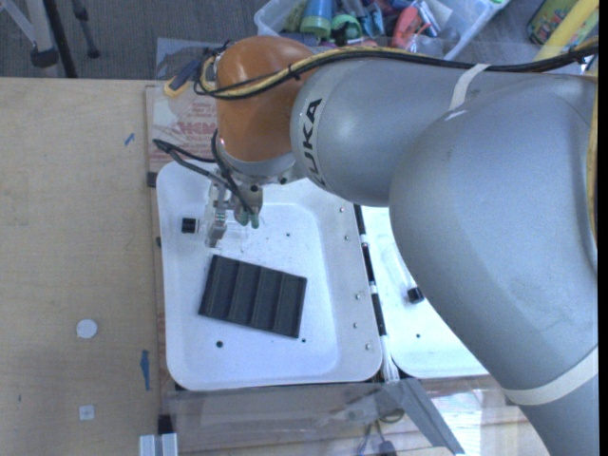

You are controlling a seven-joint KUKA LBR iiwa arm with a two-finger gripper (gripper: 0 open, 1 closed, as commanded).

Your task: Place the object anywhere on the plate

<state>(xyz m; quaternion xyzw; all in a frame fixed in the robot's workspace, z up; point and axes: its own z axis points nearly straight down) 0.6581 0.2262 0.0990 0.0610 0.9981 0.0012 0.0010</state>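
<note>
- so, going left to right from the dark ribbed plate point(253, 295): a small black object point(187, 224) lies up-left of it, apart.
- gripper point(234, 218) hovers above the plate's top edge; fingers look apart, holding nothing.
- risk: the object is tiny, so a slightly off grasp could miss it.
</note>
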